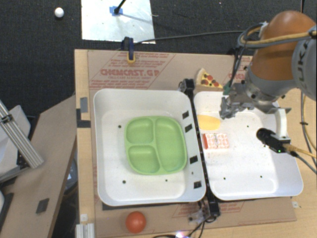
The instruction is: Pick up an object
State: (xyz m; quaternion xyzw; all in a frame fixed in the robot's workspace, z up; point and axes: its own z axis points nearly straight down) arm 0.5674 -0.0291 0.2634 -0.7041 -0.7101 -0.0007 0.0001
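Observation:
My gripper point(226, 111) hangs over the back left part of the right bin point(257, 185), just right of and above a yellow oval thing point(208, 122) lying on the bin floor. In front of that lies a small red-and-white patterned card point(216, 141). I see nothing held at the gripper's tip. The left bin point(111, 148) holds a green divided tray point(155, 144).
A pizza-slice toy point(208, 79) rests on the cardboard behind the right bin. An orange ball point(135, 221) sits in front of the left bin. A blue clamp point(129, 47) stands at the board's back edge, and a small white ball point(59, 12) lies far back left.

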